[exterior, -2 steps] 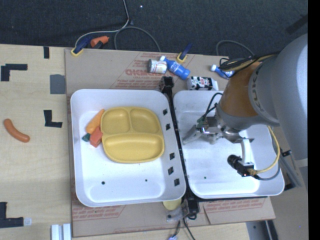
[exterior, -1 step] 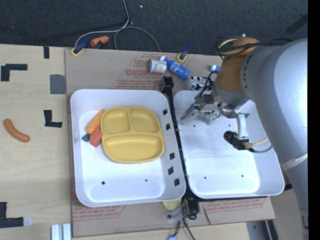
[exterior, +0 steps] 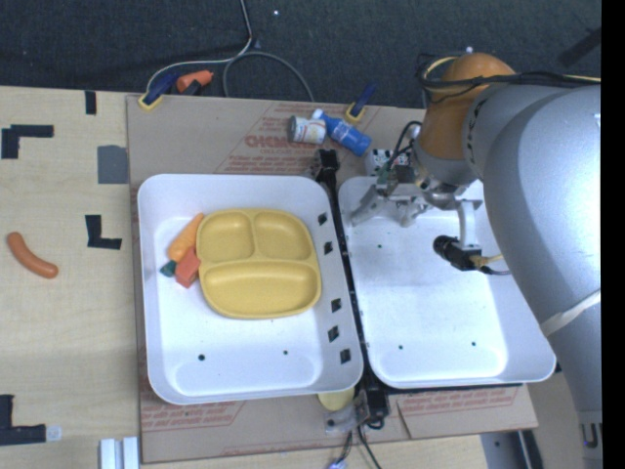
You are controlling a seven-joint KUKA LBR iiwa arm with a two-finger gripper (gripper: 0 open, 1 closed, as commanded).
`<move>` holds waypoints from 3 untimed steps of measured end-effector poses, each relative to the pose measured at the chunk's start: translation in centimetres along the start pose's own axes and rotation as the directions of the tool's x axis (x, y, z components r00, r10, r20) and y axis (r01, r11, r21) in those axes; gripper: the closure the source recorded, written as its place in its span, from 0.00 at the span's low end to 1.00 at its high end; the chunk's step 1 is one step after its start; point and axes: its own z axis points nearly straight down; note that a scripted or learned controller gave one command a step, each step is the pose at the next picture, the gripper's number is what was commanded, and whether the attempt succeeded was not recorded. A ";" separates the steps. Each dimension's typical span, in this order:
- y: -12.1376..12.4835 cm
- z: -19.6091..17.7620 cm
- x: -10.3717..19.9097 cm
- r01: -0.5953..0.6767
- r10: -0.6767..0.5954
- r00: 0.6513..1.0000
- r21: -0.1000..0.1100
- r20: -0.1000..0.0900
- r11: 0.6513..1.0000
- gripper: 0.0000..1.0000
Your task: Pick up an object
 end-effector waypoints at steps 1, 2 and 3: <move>-0.1 -1.1 0.0 0.001 -0.001 1.000 0.000 0.003 1.000 1.00; -5.5 -10.6 5.8 0.003 -0.003 1.000 -0.005 -0.003 1.000 1.00; -5.6 -9.9 5.5 -0.001 0.001 1.000 0.003 -0.001 1.000 0.00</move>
